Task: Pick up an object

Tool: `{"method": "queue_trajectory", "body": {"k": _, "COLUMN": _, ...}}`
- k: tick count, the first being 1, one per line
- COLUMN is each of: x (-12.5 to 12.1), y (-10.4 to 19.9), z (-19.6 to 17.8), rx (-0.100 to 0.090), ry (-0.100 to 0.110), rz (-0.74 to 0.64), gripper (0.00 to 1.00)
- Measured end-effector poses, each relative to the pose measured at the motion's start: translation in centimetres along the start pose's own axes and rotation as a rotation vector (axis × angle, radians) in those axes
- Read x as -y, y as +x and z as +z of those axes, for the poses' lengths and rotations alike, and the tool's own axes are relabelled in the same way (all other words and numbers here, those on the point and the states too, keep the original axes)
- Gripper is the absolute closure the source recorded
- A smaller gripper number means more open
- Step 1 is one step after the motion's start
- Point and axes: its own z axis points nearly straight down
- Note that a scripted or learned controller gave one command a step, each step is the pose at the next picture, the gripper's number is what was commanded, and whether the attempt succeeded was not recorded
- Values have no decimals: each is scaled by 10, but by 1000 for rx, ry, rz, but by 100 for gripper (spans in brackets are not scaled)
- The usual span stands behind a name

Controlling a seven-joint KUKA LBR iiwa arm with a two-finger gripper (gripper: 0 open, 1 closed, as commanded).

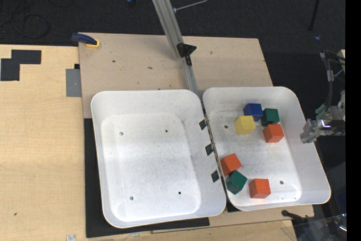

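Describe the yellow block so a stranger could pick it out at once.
Look in the right bin, toward its far end, where four blocks cluster. The yellow block sits at the cluster's left, just below the blue block. It is the only yellow one there.

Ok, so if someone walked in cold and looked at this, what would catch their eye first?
Probably the bright blocks in the right bin: a yellow cube, a blue cube, a green cube and an orange cube bunched near its far side, three more blocks nearer the front. Next, the gripper hanging at that bin's right rim.
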Motion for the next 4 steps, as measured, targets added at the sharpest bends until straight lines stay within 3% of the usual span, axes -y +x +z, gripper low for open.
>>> {"method": "queue_trajectory", "body": {"k": 2, "x": -14, "y": 116, "z": 21, "rx": -5, "ry": 8, "rz": -4, "gripper": 100}}
{"method": "queue_trajectory", "body": {"k": 4, "x": -25, "y": 223, "z": 11, "rx": -4, "ry": 7, "rz": -3, "gripper": 100}}
